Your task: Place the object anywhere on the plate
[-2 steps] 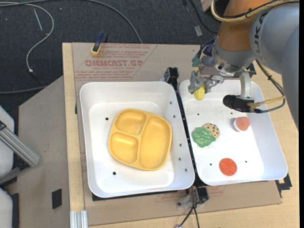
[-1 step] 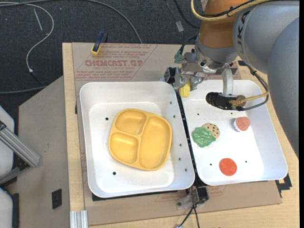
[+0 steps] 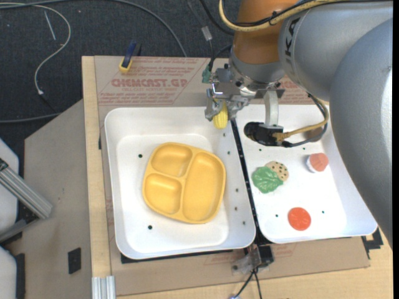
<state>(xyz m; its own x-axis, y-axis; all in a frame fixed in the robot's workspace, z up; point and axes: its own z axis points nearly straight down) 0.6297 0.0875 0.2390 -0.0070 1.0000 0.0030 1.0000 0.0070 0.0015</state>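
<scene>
From my screen I see the end effector (image 3: pixel 218 112) at the far edge of the bins, right above the strip where the two bins meet. It is clenched on a small yellow thing (image 3: pixel 220 121). The top of that thing sits between the two fingers and the rest sticks out below them. It hangs over the far right corner of the left bin (image 3: pixel 118 142).

The plate (image 3: pixel 184 182) is yellow too. It has three parts: one big one on the right side and two smaller ones on the left. It lies flat in the middle of the left bin, well apart from the yellow thing.

In the right bin (image 3: pixel 340 192) I see a green lump (image 3: pixel 266 180) touching a spotted cookie (image 3: pixel 279 170). A pink round thing (image 3: pixel 318 162) lies near the right wall. A red round thing (image 3: pixel 299 218) lies closer to the near edge.

Both bins rest on a brown board (image 3: pixel 100 185). Red letters on the board behind the left bin read "CHEMCAST GP". There are smaller red lines under that, but they are too small for me to read. A blue clip (image 3: pixel 129 55) sits on the far edge of the board.
</scene>
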